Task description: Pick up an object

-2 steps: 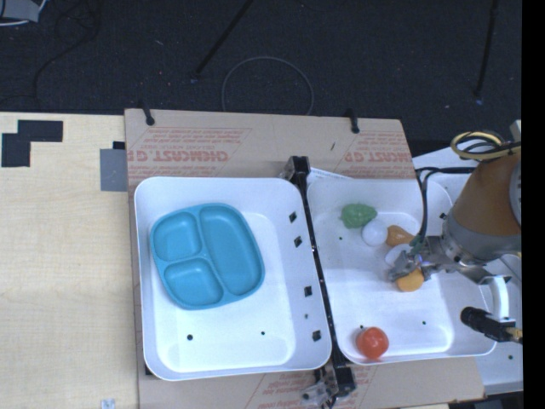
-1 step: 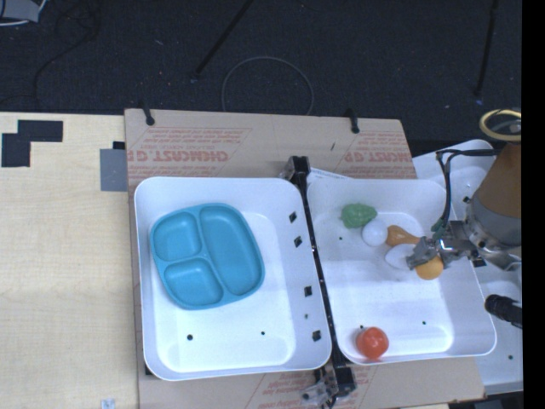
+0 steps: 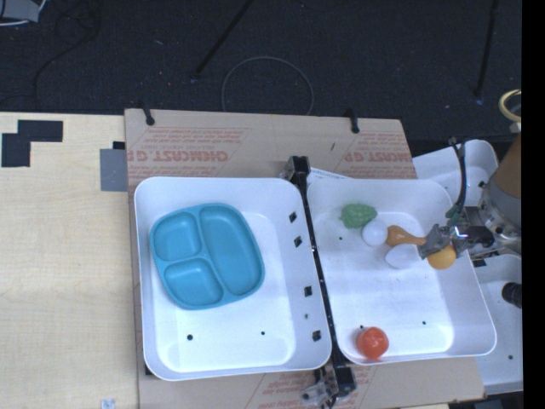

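Two shallow white bins sat side by side on the surface. The left bin (image 3: pixel 162 339) held one item: a blue divided tray (image 3: pixel 206 255) with three compartments, lying flat toward the bin's upper left. The right bin (image 3: pixel 400 318) held five loose objects. One green lumpy object (image 3: pixel 358 215) lay near the upper middle. One small white ball (image 3: pixel 374 233) sat just below it, touching or nearly touching it. One orange elongated piece (image 3: pixel 402 236) lay just right of that ball. One white rounded object (image 3: pixel 399 256) sat right under the orange piece. One red-orange ball (image 3: pixel 372 342) sat alone near the bin's lower edge, well apart from the other four.

The arm came in from the right, with the end effector (image 3: pixel 444 244) low over the right side of the right bin, just beside the orange piece and the white rounded object. One yellow-orange round object (image 3: pixel 443 258) sat right at the fingertips — contact looked likely, but whether it was actually between the fingers couldn't be told, and the grip state couldn't be told either.

Both bins rested on one brown cardboard sheet (image 3: pixel 264 147) with reversed printed lettering, laid on the pale wood surface (image 3: pixel 60 271). Dark patches marked the surface at upper left. Dark floor (image 3: pixel 255 32) with cables ran along the top.
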`<state>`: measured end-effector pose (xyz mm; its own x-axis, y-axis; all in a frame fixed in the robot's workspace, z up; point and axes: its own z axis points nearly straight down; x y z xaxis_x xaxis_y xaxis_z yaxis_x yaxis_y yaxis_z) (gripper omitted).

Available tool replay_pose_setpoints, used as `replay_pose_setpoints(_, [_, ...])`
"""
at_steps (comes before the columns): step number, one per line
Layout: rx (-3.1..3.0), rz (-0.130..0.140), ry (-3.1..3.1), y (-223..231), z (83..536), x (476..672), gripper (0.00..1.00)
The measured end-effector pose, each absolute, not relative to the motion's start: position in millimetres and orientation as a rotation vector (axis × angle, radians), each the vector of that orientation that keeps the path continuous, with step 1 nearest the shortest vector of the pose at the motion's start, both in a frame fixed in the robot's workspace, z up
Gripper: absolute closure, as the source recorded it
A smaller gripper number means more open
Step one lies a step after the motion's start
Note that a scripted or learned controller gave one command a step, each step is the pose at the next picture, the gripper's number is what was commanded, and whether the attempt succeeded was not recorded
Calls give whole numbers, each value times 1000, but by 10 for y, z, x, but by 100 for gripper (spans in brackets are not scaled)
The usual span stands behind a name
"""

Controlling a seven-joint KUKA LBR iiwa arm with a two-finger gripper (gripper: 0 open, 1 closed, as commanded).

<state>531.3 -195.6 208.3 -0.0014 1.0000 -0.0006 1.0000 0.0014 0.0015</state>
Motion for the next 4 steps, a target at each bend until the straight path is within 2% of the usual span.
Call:
replay_pose_setpoints(1, [2220,0,2230,-1367,2081,5236,100])
replay_pose_setpoints(4, [2221,-3,2229,6,2212,5187,100])
